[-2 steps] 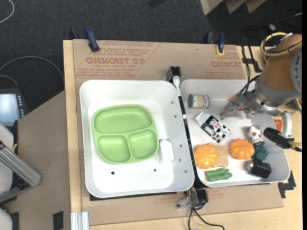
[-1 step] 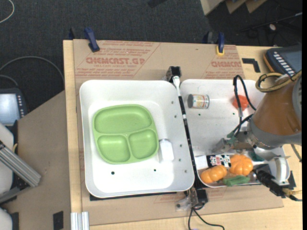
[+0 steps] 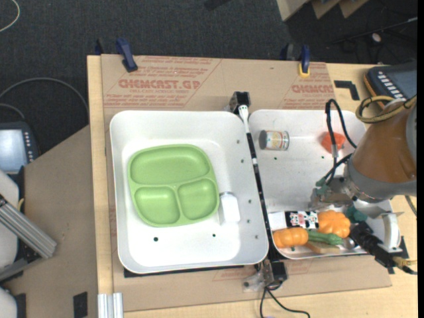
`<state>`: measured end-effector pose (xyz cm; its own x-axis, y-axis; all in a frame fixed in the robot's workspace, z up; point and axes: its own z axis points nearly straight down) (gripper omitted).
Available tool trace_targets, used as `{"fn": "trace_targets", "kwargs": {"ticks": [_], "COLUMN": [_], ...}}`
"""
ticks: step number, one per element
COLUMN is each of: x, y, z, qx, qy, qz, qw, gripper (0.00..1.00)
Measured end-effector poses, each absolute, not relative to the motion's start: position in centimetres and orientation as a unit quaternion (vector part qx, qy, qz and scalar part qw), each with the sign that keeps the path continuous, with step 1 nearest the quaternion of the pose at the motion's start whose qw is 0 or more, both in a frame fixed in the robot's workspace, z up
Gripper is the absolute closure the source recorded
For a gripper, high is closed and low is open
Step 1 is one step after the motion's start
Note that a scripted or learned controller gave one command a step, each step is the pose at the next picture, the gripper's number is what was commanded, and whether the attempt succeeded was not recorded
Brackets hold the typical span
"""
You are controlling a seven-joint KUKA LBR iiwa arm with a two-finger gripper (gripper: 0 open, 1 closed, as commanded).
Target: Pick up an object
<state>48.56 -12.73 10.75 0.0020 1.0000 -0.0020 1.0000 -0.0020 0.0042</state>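
Gripper (image 3: 329,204) hangs low over the near part of the right bin (image 3: 298,177), below the arm's orange band and grey wrist, which reach in from the right. The wrist hides most of it, so I cannot tell how it is set or whether it has hold of anything.

Nearest to it is a pile of objects against the right bin's near wall. An orange pepper-like toy (image 3: 333,224) lies just beside and below the gripper, possibly touching it. Left of that sits a small black-and-white patterned item (image 3: 301,218), and left again a second orange toy (image 3: 290,237), a rounded lump with its long axis running left to right along the wall. A green piece (image 3: 324,242) lies between the orange shapes, too small to name.

By my reading the pepper is the likely target: it lies straight below the gripper, toward the near wall, so the coming move looks like a short drop rather than a reach across the bin.

Further off, toward the far side of the same bin, a small jar (image 3: 273,140) lies on its side, axis left to right, well apart from the gripper. A red-orange object (image 3: 333,139) sits near the far right corner, partly behind a black cable.

Left bin (image 3: 132,244) holds a green divided plate (image 3: 173,184) and a small white object (image 3: 229,208) just beside the plate's right edge.
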Motion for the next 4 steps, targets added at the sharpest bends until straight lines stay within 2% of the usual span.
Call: {"fn": "trace_targets", "kwargs": {"ticks": [1, 3, 4], "x": [49.2, 47.9, 48.0], "y": [-4.8, 8.6, 13.2], "z": [18.9, 24.4, 29.3], "qx": [0.704, 0.704, 0.705], "qy": [0.710, 0.710, 0.709], "qz": [0.0040, 0.0022, 0.0030], "qw": [0.002, 0.000, 0.001], "gripper": [1.00, 1.00, 1.00]}}
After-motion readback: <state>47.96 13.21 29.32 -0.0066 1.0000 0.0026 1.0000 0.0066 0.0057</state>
